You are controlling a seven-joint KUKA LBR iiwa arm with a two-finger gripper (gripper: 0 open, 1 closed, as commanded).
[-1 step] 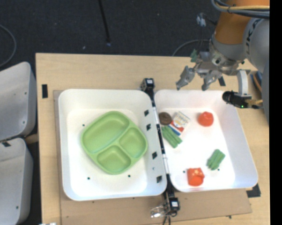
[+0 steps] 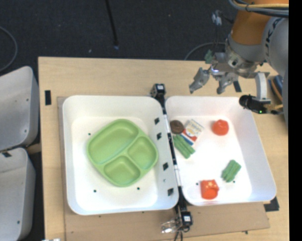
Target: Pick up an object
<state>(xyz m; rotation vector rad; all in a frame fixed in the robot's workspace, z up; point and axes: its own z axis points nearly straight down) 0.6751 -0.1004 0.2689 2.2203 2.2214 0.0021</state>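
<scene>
Gripper: fingers spread apart with nothing between them, hanging over the far rim of the right bin, below the orange band of the arm.
Right bin: directly beneath and in front of the gripper, white and shallow.
Red round object: closest piece, a little forward of the gripper, lying on the bin floor.
Small printed packet: forward and slightly to the left, beside a brown round piece.
Green ridged piece: just past the packet, by the divider between the bins.
Second green piece: further forward, towards the near right of the bin.
Red block: furthest in this bin, at its near edge.
Left bin: well to the left, bearing a green three-compartment plate.
</scene>
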